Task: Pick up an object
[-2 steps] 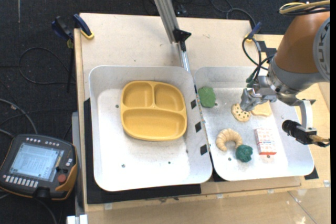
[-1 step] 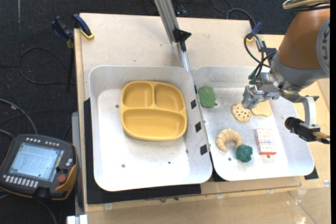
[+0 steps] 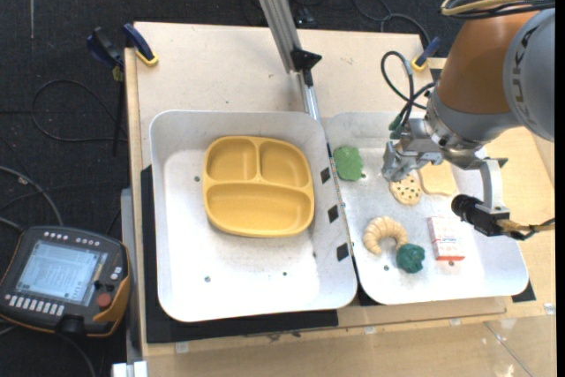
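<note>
My gripper [image 3: 403, 165] hangs low over the right bin [image 3: 494, 282], its tip just above a round speckled cookie [image 3: 407, 190]. A tan flat piece [image 3: 438, 181] lies right beside the cookie, partly under the arm. Left of the gripper sits a green lumpy item [image 3: 348, 162]. Nearer the front are a pale croissant [image 3: 385, 233], a dark green ball [image 3: 410, 258] and a small white and red packet [image 3: 446, 240]. Nothing shows between the fingers.
The left bin [image 3: 172, 216] holds a yellow divided plate [image 3: 259, 185]. A metal pole [image 3: 275, 0] slants up from the seam between the bins. A teach pendant [image 3: 57, 278] lies on the floor at lower left. Cables trail behind the bench.
</note>
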Available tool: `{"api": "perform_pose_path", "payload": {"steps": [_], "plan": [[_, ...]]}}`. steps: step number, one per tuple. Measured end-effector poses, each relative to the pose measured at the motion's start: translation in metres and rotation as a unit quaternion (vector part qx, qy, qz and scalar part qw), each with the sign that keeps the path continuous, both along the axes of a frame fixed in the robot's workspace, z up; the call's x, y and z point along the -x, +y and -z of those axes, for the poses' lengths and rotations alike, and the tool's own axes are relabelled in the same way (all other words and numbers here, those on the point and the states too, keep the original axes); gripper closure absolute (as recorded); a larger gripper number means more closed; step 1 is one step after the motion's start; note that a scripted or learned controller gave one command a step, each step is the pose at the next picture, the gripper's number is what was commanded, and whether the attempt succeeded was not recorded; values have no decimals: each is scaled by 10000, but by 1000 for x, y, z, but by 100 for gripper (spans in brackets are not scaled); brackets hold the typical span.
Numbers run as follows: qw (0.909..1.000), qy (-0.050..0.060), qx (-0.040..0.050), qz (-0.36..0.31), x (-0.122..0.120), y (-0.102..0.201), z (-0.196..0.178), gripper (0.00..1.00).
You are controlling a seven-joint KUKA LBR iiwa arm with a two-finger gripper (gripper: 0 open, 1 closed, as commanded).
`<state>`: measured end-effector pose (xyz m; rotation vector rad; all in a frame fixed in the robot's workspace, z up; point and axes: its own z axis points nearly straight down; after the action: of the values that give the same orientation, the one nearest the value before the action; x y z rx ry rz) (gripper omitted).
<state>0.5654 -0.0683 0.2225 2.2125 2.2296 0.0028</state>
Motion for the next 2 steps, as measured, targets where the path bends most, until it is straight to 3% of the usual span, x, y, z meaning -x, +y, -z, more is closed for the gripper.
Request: {"api": "perform_pose_path", "payload": {"steps": [2], "plan": [[10000, 0, -6, -9, -13, 102, -8, 100]]}}
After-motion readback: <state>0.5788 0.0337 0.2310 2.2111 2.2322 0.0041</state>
